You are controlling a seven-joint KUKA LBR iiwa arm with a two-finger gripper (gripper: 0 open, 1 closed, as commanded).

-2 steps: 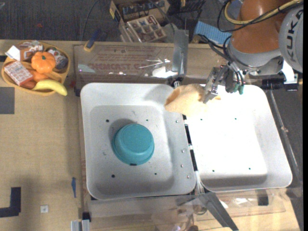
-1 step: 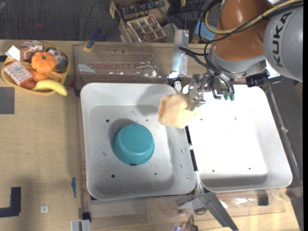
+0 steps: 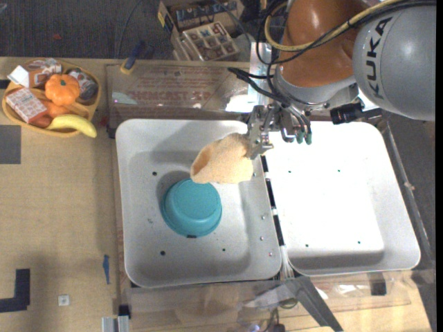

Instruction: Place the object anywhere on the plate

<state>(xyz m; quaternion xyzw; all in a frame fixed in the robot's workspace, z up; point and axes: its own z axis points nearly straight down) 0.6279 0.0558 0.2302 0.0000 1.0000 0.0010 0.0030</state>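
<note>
A teal round plate [image 3: 193, 208] lies in the left white bin [image 3: 138, 185], a little left of the bin's middle. A tan, soft-looking object [image 3: 221, 163] hangs just above the plate's far right edge and overlaps that rim in the view. Its right tip sits between the fingers of my gripper [image 3: 255, 146], which is shut on it. The gripper is over the left bin's right wall, near the far corner, up and to the right of the plate. The grey arm with its orange band reaches in from the upper right.
The right white bin [image 3: 339, 199] lies directly beside the left one. A basket of toy food [image 3: 48, 99] with a banana sits at the far left of the bench. Boxes and cables are beyond the bins' far edge.
</note>
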